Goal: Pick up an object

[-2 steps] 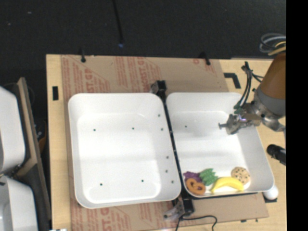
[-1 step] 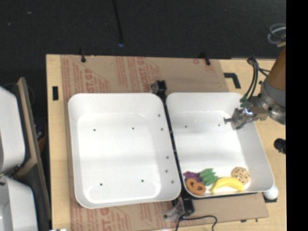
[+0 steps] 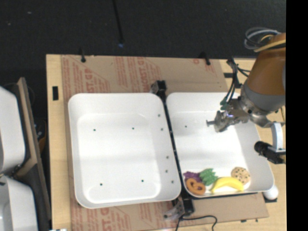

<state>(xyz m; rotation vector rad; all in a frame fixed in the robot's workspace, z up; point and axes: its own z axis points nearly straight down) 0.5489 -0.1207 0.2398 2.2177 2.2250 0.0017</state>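
A: Where do the objects sit, and where is the gripper (image 3: 216,124)?

B: The objects are bunched in the lower right of the frame, against the near wall of the right bin (image 3: 192,148): a purple grape bunch (image 3: 191,176), an orange pretzel-like ring (image 3: 196,187), a green leafy piece (image 3: 209,175), a yellow banana (image 3: 227,184) and a cookie (image 3: 240,175). They touch or nearly touch one another. The gripper hangs over the upper middle of that bin, well apart from them, with nothing beneath it but bare white floor. Whether the jaws are open or shut cannot be told; they are too small and dark against the wrist.

A: What could spoil the pick?

B: Crowding, most likely. A descent on the banana could catch the cookie or the green piece too, or nudge the whole cluster. The objects also lie close to the bin's lower wall, so a finger could land on the rim rather than beside an object. The banana's curve looks likely to slip out of a pinch.

A: And room to move?

B: Plenty between the gripper and the cluster; that stretch of bin floor is bare. The tight edges are the lower wall and the divider where the two bins meet, near the grapes. The left bin (image 3: 120,148) offers wide space, and the cardboard-covered tabletop (image 3: 120,76) borders both.
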